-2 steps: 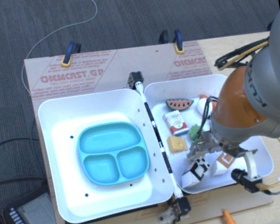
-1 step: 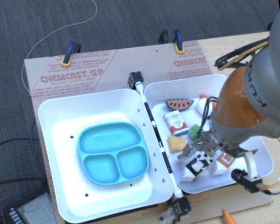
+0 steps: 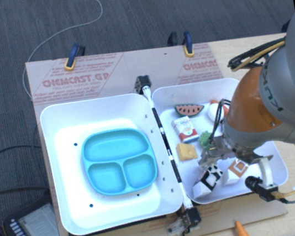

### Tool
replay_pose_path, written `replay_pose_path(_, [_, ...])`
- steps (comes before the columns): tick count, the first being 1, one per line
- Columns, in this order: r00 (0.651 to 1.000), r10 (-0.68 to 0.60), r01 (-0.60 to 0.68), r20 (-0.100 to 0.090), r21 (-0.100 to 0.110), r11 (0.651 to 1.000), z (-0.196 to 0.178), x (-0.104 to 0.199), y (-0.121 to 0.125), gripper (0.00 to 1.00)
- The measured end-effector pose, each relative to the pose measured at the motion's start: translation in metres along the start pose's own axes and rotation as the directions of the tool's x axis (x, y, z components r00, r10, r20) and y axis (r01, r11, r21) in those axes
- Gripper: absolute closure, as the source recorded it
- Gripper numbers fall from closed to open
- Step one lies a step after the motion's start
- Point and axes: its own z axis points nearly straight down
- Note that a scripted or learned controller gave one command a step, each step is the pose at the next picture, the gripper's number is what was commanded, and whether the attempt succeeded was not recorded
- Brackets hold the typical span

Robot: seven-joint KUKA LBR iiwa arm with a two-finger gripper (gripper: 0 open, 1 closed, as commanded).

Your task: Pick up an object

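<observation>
Pincer (image 3: 212,172) hovers just beside yellow block (image 3: 186,151), broccoli (image 3: 205,139)

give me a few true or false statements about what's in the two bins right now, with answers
1. A blue divided plate lies in the left bin. True.
2. The watermelon slice lies on the blue plate. False: it lies in the right bin, near its far edge.
3. The arm reaches over the right bin. True.
4. The red and white carton lies in the left bin. False: it lies in the right bin, below the watermelon slice in the view.
</observation>
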Motion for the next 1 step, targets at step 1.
replay_pose_path(1, [1.0, 0.0, 0.0, 0.0, 0.0, 1.0, 0.0002, 0.0001, -0.0002, 0.0])
